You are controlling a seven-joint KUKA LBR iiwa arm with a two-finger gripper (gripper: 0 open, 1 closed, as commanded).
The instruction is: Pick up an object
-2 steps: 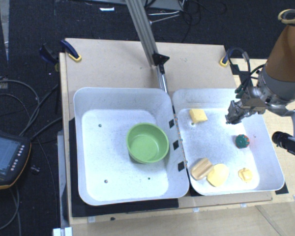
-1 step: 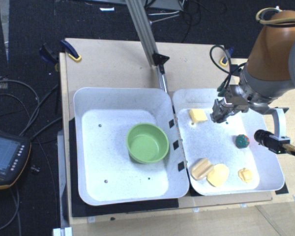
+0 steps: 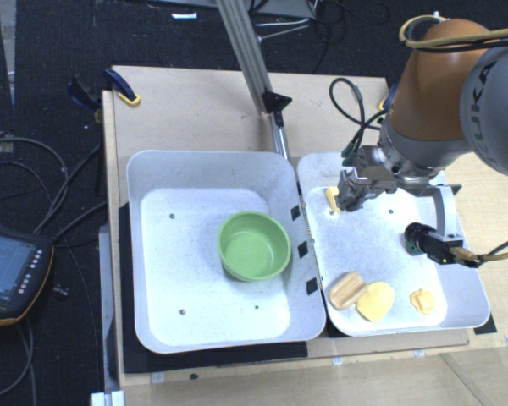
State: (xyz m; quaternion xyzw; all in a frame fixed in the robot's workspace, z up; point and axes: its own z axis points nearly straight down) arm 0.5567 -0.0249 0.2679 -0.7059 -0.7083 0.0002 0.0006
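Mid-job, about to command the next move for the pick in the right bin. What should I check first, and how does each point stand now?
1. Gripper over right bin: ok.
2. Target in reach: yellow piece lies just beside the gripper: ok.
3. Yellow piece clear of the bin's left wall: cannot tell.
4. Gripper already holding something: cannot tell.
5. Tan piece, yellow disc and small chunk lie at the near end, apart from the gripper: ok.
6. Bowl in left bin, away from the arm: ok.

Handheld screen (image 3: 4,273), perhaps, beside bench (image 3: 195,100).
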